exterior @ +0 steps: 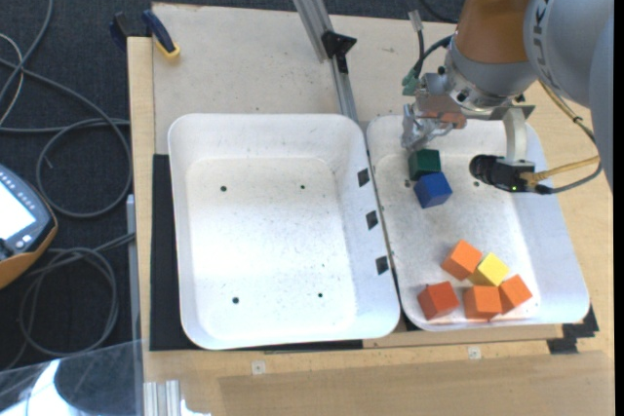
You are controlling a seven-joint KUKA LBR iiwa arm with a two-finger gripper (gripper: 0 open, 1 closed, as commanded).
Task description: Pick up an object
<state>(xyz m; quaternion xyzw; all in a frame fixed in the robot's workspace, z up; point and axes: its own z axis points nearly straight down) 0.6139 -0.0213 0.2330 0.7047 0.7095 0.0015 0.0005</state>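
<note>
White plastic, two shallow bins on the bench. The right bin holds all the blocks. The gripper hangs over its far left part, close to the rim beside the left bin; the view does not settle how it is set. A green block lies directly under the tips, partly hidden by them. A blue block touches its near side. Bare floor lies between these two and a cluster at the near edge: four orange blocks around a yellow block, the nearest ones close against the front rim. A black unit on the arm overhangs the bin's right side.
</note>
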